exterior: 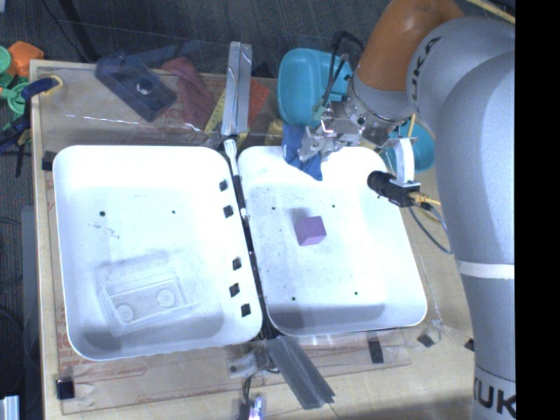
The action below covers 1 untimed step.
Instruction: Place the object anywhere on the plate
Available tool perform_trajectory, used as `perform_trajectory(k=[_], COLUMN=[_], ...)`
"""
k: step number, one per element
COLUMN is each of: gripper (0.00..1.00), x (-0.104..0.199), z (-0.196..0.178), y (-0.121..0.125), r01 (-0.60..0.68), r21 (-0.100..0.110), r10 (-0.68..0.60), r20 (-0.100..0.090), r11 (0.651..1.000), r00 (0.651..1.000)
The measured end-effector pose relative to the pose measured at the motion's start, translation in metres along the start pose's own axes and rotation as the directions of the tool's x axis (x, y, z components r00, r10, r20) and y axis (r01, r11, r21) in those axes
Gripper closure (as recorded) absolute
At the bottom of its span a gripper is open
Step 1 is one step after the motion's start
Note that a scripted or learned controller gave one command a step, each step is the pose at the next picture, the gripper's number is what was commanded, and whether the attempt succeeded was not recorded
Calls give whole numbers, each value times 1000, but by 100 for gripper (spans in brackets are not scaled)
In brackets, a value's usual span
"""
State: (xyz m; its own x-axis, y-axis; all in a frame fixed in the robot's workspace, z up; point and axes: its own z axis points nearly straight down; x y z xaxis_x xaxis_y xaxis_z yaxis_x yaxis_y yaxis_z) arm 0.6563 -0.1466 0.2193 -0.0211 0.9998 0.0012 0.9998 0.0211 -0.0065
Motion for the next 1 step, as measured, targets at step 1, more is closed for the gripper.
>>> perform_trajectory(k=[1], gripper=[100], x=[74], z=[-111], y=[1], r01=[40], r21=[-2], r10=[-40], r20=[2], r11=[999], r00=[999])
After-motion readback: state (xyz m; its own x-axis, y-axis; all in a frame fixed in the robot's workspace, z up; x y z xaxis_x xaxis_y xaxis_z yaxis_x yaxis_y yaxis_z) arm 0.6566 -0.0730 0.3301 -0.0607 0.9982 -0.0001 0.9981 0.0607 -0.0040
